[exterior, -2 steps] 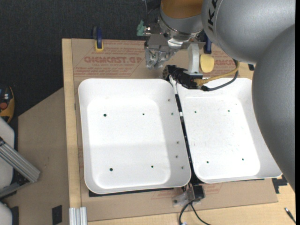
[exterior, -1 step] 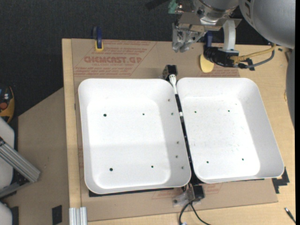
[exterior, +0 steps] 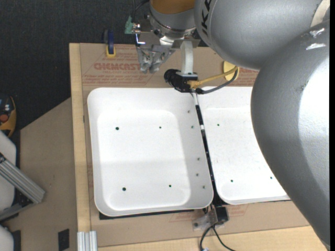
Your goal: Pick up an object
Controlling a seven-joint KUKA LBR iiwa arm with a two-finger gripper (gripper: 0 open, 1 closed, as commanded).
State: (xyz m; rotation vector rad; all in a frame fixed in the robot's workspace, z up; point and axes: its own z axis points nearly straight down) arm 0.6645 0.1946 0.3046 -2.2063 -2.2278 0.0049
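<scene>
My gripper (exterior: 151,63) hangs over the brown cardboard base just beyond the far edge of the left bin (exterior: 104,140), near the printed red lettering. I see nothing held in it. The left bin's white floor shows a few small dark dots and no loose object. My grey arm, with its orange band at the top of the view, covers most of the right bin (exterior: 235,156), so whatever lies in that part is hidden.
A small blue and yellow clamp (exterior: 110,43) grips the far edge of the cardboard base (exterior: 84,140). A black strip (exterior: 204,140) runs between the two bins. Metal framing (exterior: 21,182) stands at the lower left, off the bench.
</scene>
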